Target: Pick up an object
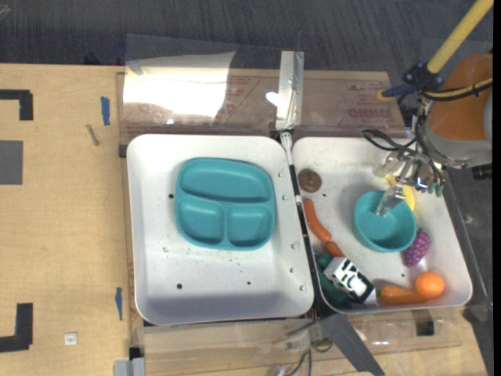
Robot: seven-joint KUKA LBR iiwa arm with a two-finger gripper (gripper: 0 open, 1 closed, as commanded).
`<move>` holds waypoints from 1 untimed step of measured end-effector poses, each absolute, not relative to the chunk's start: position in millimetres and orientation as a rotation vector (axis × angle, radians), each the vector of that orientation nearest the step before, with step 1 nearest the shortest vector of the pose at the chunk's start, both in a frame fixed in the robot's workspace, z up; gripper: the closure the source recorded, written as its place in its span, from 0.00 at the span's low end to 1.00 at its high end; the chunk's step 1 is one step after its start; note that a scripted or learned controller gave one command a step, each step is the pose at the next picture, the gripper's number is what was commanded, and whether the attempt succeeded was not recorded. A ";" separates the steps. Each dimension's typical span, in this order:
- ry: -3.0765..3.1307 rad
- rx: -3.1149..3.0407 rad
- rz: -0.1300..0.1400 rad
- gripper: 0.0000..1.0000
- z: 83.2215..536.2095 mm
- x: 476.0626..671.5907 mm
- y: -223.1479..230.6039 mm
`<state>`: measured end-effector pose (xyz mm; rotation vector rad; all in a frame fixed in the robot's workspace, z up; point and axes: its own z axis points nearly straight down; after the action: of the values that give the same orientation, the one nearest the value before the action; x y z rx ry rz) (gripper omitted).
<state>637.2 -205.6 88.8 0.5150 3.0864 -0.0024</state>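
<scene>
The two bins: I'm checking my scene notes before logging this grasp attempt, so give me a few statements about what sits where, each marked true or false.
1. The teal divided plate lies in the left bin. True.
2. The teal bowl is in the left bin. False: it sits in the right bin.
3. The gripper is over the bowl's rim. True.
4. The orange ball lies on the divided plate. False: it lies near the right bin's front corner, beside a carrot.
5. The purple grapes lie next to the bowl. True.
6. The brown disc is in the bowl. False: it lies on the bin floor, near the divider between the bins.
</scene>
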 end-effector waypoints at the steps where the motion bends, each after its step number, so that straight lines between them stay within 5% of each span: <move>1: 3.072 0.622 0.004 0.00 106.0 621.6 -141.5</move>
<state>621.6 -141.5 106.0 0.6216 3.0722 0.0041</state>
